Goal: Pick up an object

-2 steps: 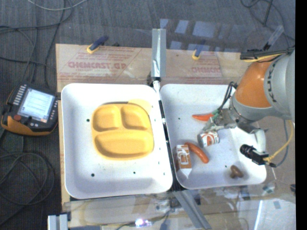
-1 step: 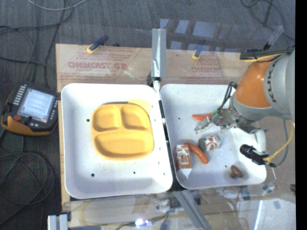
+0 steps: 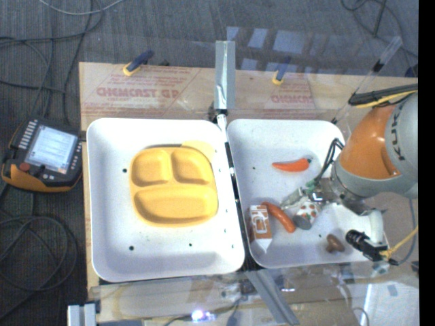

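The right bin (image 3: 285, 141) holds four loose things: a slim orange chili pepper (image 3: 292, 165) near its middle, a glossy sausage (image 3: 280, 217), a small printed box (image 3: 259, 222) touching it, and a brown lump (image 3: 333, 243). The gripper (image 3: 304, 206) hangs just beside the sausage; whether it is open or closed I cannot tell. The left bin (image 3: 109, 141) carries one yellow three-compartment plastic tray (image 3: 175, 185).
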You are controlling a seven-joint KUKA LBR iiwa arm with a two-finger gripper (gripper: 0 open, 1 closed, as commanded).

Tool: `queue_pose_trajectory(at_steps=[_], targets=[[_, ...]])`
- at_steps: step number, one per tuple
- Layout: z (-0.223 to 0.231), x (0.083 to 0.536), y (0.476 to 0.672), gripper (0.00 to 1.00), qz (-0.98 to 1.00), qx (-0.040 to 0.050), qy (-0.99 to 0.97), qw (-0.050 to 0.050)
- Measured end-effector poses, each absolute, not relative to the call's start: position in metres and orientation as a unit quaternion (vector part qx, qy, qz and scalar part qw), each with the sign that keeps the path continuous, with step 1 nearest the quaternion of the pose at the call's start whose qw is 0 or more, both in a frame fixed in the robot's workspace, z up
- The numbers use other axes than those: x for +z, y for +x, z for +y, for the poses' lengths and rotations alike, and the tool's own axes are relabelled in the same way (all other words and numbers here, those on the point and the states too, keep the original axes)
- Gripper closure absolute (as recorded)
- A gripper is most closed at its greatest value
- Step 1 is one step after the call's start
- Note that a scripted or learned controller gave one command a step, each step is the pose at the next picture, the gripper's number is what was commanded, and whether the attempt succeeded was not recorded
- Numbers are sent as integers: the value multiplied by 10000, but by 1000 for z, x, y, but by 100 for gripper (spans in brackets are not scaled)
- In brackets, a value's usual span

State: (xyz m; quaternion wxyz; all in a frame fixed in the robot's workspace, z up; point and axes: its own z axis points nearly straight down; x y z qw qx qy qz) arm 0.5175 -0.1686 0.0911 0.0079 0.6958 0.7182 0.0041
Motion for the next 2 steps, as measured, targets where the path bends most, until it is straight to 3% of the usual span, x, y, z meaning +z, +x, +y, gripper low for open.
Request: queue_pose_trajectory(at_steps=[1, 2], targets=[[-170, 101, 519, 100, 7177, 44, 6963, 97], [-170, 101, 519, 0, 7177, 43, 6963, 94]])
